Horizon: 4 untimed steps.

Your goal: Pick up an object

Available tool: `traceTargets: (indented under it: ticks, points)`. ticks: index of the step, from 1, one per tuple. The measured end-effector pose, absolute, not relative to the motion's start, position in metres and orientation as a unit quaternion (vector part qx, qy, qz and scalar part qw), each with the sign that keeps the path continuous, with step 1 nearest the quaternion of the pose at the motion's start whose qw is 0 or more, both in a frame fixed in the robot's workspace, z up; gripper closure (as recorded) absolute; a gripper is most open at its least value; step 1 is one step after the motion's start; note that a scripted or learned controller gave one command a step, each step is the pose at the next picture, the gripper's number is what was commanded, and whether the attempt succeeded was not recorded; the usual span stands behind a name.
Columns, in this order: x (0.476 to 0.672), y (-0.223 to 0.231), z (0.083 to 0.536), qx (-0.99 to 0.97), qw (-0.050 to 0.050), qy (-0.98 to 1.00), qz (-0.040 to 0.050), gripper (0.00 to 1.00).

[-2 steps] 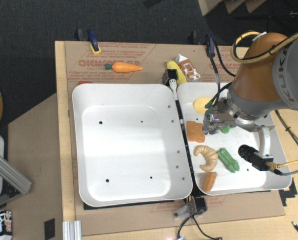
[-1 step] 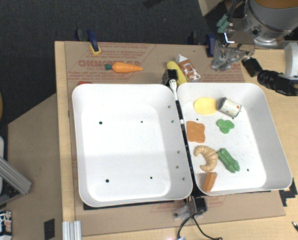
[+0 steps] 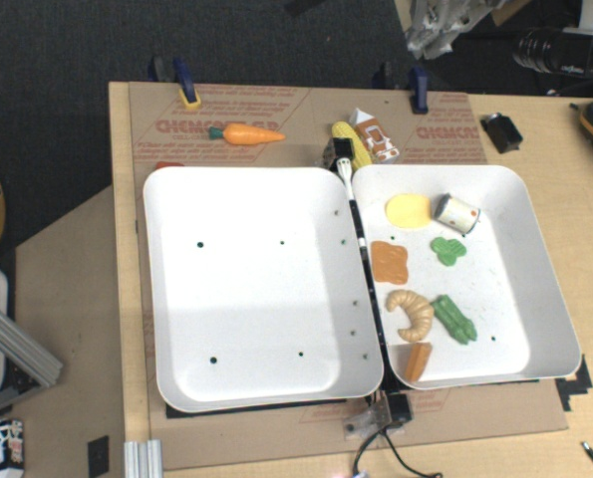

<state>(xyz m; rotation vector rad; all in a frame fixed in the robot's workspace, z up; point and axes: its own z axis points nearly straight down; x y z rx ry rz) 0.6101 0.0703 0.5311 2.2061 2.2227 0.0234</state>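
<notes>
The gripper [image 3: 438, 30] hangs above the bench's [image 3: 535, 127] far edge, its state impossible to tell, while a croissant [image 3: 412, 313] lies in the right bin [image 3: 520, 297].

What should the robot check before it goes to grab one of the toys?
1. Toys to grab in the right bin: ok, several lie there.
2. Claw away from the bins: ok, it sits high beyond the bench's far edge.
3. Claw open: cannot tell.
4. Croissant free of neighbours: not ok, the green toy lies close beside it.
5. Yellow disc easy to reach: ok, it lies apart.
</notes>
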Motion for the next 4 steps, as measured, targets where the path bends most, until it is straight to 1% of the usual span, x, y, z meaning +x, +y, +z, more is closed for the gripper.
traceTargets:
  ticks: [1,2,4]
  points:
    - [0.531,0.132,0.529,0.704,-0.001,0.71,0.0009,1.0]
    - [0.476,0.196,0.533,0.703,-0.002,0.711,0.0,1.0]
    - [0.48,0.192,0.553,0.706,0.001,0.709,0.0017,1.0]
